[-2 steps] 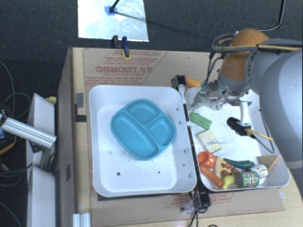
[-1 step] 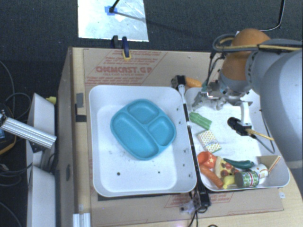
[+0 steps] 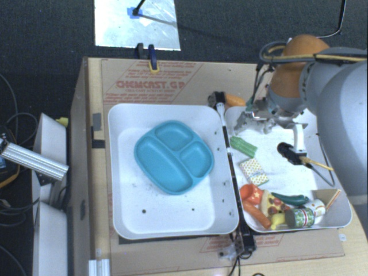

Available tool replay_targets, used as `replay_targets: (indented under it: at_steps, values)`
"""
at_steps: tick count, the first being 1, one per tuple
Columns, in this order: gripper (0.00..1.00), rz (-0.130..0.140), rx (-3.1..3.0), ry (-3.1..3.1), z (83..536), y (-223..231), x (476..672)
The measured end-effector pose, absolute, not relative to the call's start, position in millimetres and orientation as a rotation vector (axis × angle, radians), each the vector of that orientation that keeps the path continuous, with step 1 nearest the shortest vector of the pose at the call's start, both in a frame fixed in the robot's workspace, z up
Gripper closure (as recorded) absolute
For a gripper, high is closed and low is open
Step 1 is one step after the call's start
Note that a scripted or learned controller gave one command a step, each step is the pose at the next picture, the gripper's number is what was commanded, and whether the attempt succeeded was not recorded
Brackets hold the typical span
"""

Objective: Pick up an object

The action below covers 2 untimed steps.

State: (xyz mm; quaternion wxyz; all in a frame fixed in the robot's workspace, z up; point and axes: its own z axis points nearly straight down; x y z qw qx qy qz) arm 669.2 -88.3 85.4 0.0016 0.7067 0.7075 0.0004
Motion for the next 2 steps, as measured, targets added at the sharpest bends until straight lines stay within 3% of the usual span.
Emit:
replay_targets:
  at_steps: [2]
  values:
    - [0.0,0.001,2.215,2.223,85.1,-84.3,669.1]
